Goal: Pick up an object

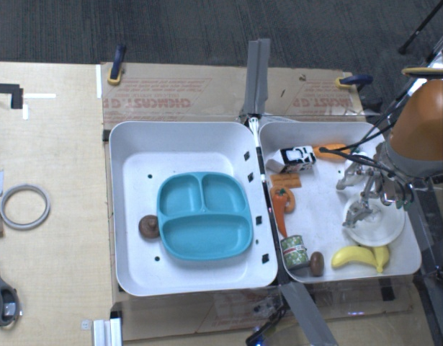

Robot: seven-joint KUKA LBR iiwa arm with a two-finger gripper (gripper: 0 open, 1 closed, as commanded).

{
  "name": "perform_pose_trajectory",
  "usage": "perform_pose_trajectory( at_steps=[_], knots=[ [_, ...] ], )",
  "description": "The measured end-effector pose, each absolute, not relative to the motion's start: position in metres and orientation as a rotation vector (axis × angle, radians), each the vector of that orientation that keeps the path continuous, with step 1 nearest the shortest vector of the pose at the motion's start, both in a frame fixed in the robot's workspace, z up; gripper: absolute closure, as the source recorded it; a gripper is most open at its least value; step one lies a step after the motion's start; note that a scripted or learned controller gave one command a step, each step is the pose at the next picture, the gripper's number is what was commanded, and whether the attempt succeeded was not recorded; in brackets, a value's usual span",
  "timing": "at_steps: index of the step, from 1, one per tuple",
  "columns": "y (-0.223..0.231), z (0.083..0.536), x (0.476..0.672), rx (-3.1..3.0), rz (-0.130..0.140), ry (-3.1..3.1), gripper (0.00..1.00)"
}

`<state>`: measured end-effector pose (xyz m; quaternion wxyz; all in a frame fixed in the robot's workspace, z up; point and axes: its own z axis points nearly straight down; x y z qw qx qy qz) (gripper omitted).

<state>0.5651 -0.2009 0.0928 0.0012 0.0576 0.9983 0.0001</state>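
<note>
My gripper [352, 199] hangs over the right bin [329, 132], near its right side, just left of a clear round dish [379, 229]. Its fingers stand open with nothing between them. A yellow banana [359, 256] lies in front of it at the bin's near edge. To its left, along the divider, lie an orange carrot-like toy [281, 202], a green can [294, 251] and a small brown ball [316, 263]. Toward the back sit a black-and-white toy [297, 156] and an orange stick [330, 151].
The left bin [127, 251] holds a blue divided plate [204, 215] with a brown ball [148, 226] touching its left edge. On the bench at the left lie a grey ring [22, 206] and scissors [3, 301]. Cables and the arm crowd the right edge.
</note>
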Motion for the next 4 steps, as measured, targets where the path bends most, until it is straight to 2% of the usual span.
perform_pose_trajectory(
  at_steps=[1, 2, 3, 4],
  knots=[
    [-0.168, 0.089, 0.651, 0.275, -0.001, 3.145, 0.00],
    [-0.106, 0.093, 0.632, 0.631, 0.000, 3.073, 0.00],
    [-0.193, 0.093, 0.627, 0.755, -0.002, 3.046, 0.00],
    [-0.126, 0.092, 0.632, 1.024, 0.000, 2.968, 0.00]
  ],
)
